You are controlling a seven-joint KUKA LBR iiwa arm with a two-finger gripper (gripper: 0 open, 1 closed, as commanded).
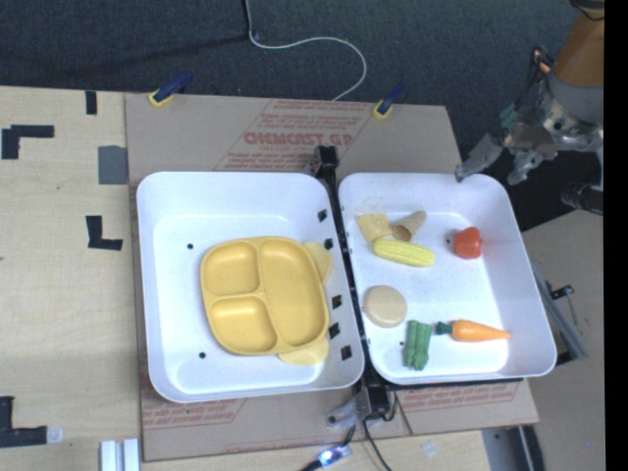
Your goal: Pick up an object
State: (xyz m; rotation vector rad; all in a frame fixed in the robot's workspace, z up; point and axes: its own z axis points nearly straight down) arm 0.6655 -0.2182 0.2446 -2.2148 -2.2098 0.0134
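Gripper (496, 158) above right bin's (525, 263) far rim, apart from tomato (468, 242).

I see two white bins side by side on the counter (59, 263). The left bin (167, 263) holds a yellow divided tray (263, 294). The right bin (515, 263) holds a corn cob (403, 253), a tomato (467, 242), a carrot (478, 332), a green vegetable (417, 344), a round bun (385, 305) and a cone (410, 225). The claw (500, 160) hangs above that bin's upper right corner, its fingers spread, nothing between them.
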